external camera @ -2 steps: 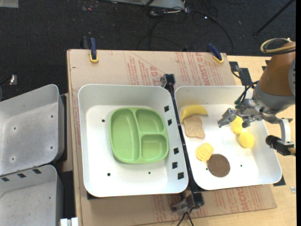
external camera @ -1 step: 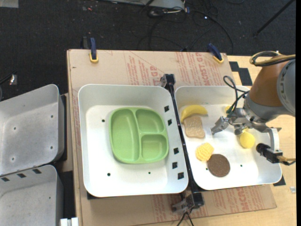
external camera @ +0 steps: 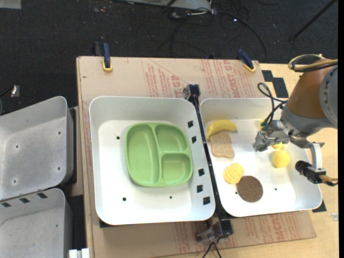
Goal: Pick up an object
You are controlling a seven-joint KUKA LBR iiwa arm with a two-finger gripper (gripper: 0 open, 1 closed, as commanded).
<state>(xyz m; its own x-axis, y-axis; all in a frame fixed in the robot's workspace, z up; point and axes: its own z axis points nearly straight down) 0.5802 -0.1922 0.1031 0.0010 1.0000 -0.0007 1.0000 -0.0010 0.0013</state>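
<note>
Camera view: end effector (external camera: 267, 142) low in the right bin (external camera: 301, 200), near its far right side; whether it is spread or pressed together, cannot tell. Yellow lemon-like piece (external camera: 280, 158) lies just beside it. Banana (external camera: 222, 127), tan bread slice (external camera: 221, 144), ridged yellow chip (external camera: 233, 173) and brown cookie (external camera: 250, 188) sit toward the bin's left. Green divided plate (external camera: 159, 155) in left bin (external camera: 107, 198).

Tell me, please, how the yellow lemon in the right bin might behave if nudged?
The lemon looks rounded, so it would probably roll across the flat bin floor. Its smooth skin may slip from a pinch. It appears rigid, like toy food, likely light.
</note>
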